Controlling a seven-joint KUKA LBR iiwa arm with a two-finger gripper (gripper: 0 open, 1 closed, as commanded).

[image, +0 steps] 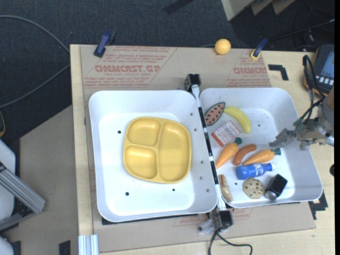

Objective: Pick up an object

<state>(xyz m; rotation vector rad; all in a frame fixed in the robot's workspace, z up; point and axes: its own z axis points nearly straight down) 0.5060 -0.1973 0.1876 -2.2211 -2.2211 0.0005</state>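
The right bin [289,108] holds several toy items: a watermelon slice [214,113], a yellow banana [237,118], a red-and-white packet [226,133], a carrot [227,153], a reddish sausage [245,153], a second orange carrot [260,156], a blue bottle [253,170], a cookie [254,187], a black block [276,185] and a brown piece [225,187] by the left wall. My gripper [280,140] hangs over the bin's right half, just above and to the right of the second carrot. Nothing shows in its grasp.
In the left bin [106,116] lies a yellow divided plate [158,149]. An orange ball [222,47] and blue clamps [103,44] sit at the board's far edge. Cables and a dark device [321,70] crowd the right side.
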